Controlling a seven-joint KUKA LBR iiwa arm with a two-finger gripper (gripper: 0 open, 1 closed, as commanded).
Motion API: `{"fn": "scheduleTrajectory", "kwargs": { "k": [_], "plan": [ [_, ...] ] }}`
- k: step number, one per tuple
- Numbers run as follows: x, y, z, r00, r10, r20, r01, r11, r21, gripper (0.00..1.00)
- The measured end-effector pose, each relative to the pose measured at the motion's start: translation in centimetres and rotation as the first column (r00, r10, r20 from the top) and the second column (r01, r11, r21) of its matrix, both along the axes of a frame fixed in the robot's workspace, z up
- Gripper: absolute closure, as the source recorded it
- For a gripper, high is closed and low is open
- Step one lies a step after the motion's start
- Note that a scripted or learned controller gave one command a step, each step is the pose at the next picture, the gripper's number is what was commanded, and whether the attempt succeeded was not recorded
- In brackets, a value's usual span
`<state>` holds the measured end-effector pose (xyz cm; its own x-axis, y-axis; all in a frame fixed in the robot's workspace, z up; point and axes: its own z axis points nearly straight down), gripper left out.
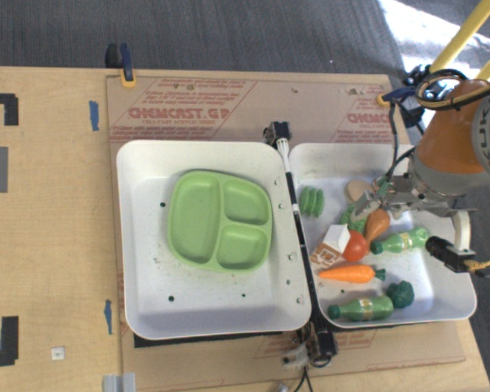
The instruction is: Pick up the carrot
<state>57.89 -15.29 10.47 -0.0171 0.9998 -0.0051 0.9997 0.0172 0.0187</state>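
Right now I see the gripper [381, 205] low over the right bin [449, 302], at its upper middle part, among the toy food. Whether it is spread or pressed together I cannot tell from my camera, because the wrist and the cables cover it. It is just above a brownish-orange piece [377, 224], maybe touching it; I cannot say that it holds anything.

The carrot [349, 274] lies flat in the right bin, below the gripper and apart from it, with its thin end to the left. Just above it are a red tomato-like piece [356, 247] and a small white carton [332, 246]. A green bottle [402, 241] lies to the right of the tomato. Another green bottle [361, 308] lies near the front wall, and a dark green broccoli [400, 293] is just beside it. A ribbed green piece [312, 202] lies near the left wall of this bin.

In the left bin [143, 219] there is a light green divided plate [221, 220], in the middle.
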Motion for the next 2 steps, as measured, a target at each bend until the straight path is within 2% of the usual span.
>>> {"fn": "scheduleTrajectory", "kwargs": {
  "k": [1,2],
  "plan": [
    [0.21,0.38,1.15,1.0,0.002,0.004,-0.002,1.0,0.007,1.0],
    [0.19,0.37,1.12,1.0,0.002,0.003,-0.002,1.0,0.007,0.0]
  ]
}}
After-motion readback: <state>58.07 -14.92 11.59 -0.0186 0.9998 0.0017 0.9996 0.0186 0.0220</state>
